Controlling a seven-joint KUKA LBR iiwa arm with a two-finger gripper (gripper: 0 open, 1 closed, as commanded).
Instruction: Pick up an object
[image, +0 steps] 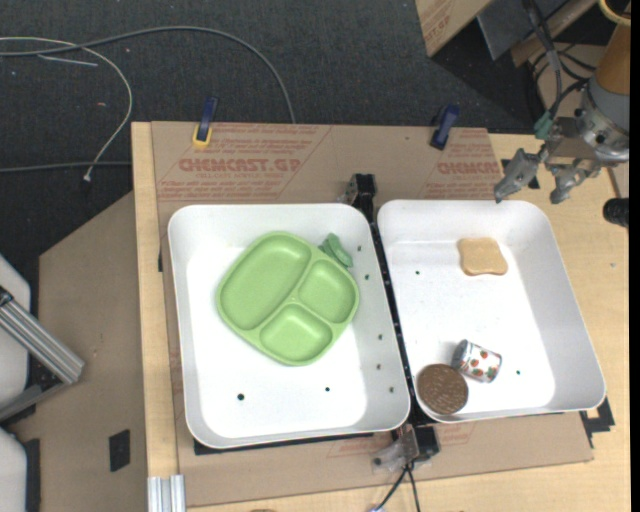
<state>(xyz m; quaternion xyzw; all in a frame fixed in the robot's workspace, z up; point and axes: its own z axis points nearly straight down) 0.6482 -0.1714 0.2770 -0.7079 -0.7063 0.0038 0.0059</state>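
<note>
A tan bread-slice toy lies in the upper part of the right bin. Near that bin's front edge a brown round disc rests beside a small white can with red marks. In the left bin sits a green divided plate with a small dark-green piece at its upper right rim. My gripper hovers above the right bin's far right corner, fingers spread open with nothing between them, well clear of the bread.
Both bins stand on a cardboard sheet held by blue clamps at the back. A black bracket sits between the bins at the far edge. Cables and a box lie beyond the bench.
</note>
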